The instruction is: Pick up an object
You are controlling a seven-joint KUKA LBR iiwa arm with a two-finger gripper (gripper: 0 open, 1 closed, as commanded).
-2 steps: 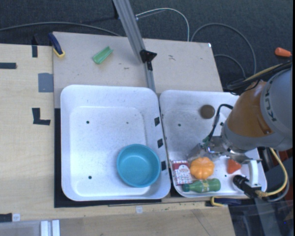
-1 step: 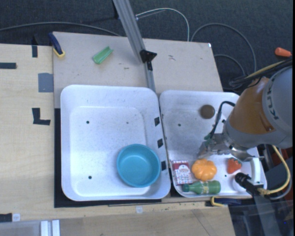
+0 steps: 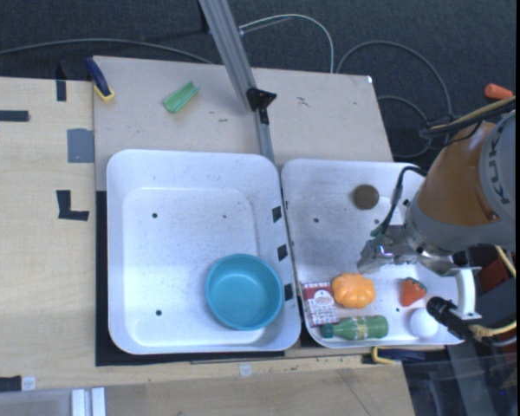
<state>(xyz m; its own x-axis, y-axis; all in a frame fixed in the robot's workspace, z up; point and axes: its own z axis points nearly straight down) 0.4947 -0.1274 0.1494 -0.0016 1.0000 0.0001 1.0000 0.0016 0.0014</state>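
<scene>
In the right bin (image 3: pixel 329 189), a ribbed orange pumpkin (image 3: pixel 354 290) (hand (image 3: pixel 374 256) grip: cannot tell) lies below the hand.

Bench (image 3: pixel 35 232), two white bins (image 3: pixel 139 180), green object (image 3: pixel 180 97)

**Objects in the two bins**

The right bin (image 3: pixel 329 189) carries most of the objects. A small brown disc (image 3: pixel 365 197) lies flat near its far side. Along the near edge sit an orange pumpkin-shaped piece (image 3: pixel 354 290), a red-and-white packet (image 3: pixel 319 304) just left of it, a green bottle (image 3: pixel 357 327) on its side, a red strawberry-like piece (image 3: pixel 412 291) and a white ball (image 3: pixel 424 323). The left bin (image 3: pixel 156 180) holds an upright blue bowl (image 3: pixel 243 291) in its near right corner.
</scene>
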